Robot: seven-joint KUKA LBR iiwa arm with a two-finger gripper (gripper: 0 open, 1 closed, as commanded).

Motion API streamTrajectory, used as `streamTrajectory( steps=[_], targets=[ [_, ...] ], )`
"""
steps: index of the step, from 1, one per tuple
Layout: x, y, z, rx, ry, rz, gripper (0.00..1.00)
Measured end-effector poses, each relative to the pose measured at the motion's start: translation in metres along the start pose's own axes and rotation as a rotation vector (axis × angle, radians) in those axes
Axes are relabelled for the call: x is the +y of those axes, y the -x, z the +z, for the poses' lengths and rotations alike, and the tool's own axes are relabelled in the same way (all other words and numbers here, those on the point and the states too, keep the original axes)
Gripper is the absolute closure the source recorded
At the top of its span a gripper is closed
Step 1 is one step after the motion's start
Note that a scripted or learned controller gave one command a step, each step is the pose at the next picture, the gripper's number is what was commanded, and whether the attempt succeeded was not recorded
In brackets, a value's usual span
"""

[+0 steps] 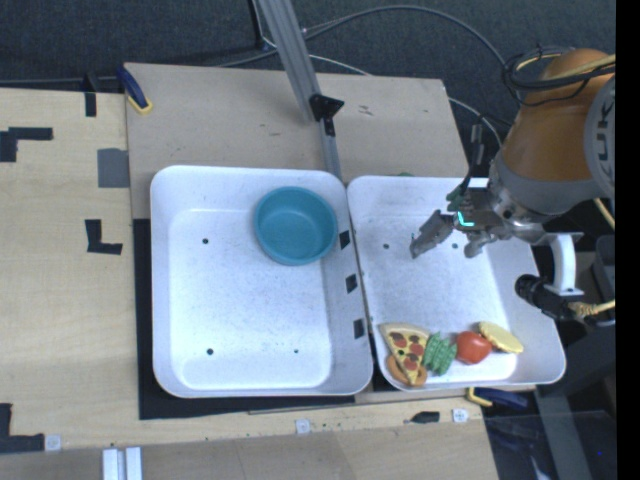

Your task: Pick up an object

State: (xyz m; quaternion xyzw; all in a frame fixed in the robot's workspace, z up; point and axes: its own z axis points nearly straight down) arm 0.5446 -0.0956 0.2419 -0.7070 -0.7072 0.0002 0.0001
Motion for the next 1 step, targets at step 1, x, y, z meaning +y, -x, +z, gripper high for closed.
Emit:
streamTrajectory(
  steps=[1],
  targets=[
    [0.0, 0.0, 0.0, 0.0, 0.0, 0.0, 0.0]
  ],
)
